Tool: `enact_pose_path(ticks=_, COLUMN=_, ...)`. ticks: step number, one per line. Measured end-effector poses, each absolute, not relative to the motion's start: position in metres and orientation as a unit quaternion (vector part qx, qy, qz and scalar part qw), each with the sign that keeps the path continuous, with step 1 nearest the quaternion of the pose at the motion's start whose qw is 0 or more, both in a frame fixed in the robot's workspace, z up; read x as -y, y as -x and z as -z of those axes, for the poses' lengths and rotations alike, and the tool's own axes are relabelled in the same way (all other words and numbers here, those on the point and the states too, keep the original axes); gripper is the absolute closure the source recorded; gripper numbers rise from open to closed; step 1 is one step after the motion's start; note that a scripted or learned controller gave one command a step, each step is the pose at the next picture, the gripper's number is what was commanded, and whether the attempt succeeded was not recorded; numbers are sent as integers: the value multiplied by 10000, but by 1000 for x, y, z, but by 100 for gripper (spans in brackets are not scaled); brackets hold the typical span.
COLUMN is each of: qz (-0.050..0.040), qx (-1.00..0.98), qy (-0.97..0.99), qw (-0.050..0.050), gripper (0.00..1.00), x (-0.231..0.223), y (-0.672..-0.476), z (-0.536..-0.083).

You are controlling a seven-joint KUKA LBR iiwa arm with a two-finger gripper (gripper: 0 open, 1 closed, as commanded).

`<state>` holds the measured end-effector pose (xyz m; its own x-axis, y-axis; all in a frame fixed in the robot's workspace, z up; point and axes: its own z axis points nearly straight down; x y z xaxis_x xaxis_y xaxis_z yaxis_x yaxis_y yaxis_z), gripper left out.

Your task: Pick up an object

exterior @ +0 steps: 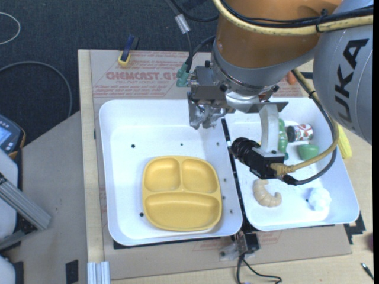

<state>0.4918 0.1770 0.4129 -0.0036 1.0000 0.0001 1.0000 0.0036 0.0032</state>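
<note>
The end effector (203,116) is hanging over the far right corner of the left bin (113,158), just beside the wall that this bin shares with the right bin (296,212). The wrist is shading it from above, so I cannot tell whether it is open or closed, and I am seeing no object gripped in it.

A yellow divided plate (180,193) is lying flat in the left bin, nearer the camera than the end effector and a little to its left, apart from it.

The other pickable things are sitting across the wall, to the right of the end effector:
- A cream curved piece (266,194) is lying toward the near side.
- A small white lump (318,200) is resting further right, near the bin's near corner.
- A green object (308,151) is sitting just beside what is probably a small can with a red and white label (300,133).

Both bins are resting on a board-covered surface (148,76).
</note>
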Motion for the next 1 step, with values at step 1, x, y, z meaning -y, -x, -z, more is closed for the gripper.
enact_pose_path(ticks=1, qz=-18, qx=-7088, qy=-7054, qw=17, gripper=100, x=-178, y=-492, z=-423)
